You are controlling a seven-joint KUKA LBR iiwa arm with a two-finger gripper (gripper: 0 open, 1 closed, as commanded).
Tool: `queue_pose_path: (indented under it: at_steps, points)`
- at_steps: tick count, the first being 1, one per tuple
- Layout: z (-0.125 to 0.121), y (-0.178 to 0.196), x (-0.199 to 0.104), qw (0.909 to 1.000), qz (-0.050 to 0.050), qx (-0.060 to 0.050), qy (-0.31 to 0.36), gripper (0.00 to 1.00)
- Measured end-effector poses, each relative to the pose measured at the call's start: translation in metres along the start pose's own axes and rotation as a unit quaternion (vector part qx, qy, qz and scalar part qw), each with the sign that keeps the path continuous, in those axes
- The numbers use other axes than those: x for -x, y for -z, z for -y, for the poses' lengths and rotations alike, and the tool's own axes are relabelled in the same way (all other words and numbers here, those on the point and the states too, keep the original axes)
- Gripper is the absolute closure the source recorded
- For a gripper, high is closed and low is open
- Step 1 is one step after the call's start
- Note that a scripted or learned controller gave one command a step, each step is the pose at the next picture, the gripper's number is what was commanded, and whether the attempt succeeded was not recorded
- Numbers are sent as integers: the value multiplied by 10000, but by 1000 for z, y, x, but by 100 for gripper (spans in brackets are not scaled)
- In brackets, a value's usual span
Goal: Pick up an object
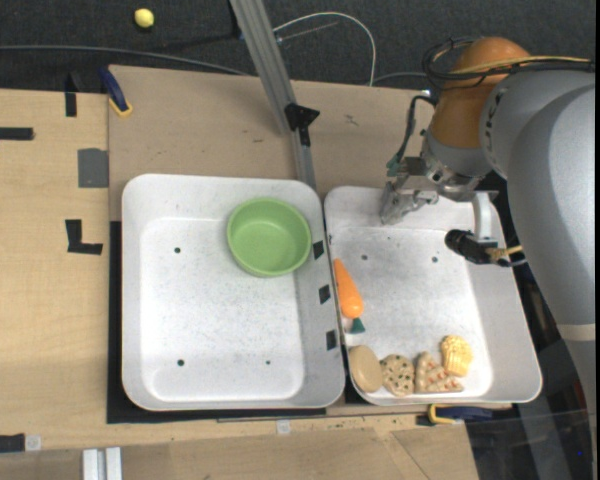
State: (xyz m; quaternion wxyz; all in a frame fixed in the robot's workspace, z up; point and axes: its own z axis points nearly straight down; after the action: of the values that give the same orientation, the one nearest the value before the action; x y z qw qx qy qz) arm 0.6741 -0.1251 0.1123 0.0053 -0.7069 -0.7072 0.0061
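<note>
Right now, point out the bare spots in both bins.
Left bin: bare below and left of the green bowl. Right bin: bare middle, between the gripper above and the toy food row below. Crowded: front edge and carrot by the divider.

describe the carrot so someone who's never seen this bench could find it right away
Look at the right-hand white bin, the one of the two that the arm reaches over. The carrot lies along that bin's left wall, next to the divide between the bins, above a row of small food pieces at the bottom edge. It is the only long, bright orange piece; the others are short, tan or yellow.
</note>
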Motion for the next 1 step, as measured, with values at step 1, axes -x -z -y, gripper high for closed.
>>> queue_pose_path:
  at_steps: [1]
  points:
    - [-4, 63, -2, 9999, -2, 110, 8, 100]
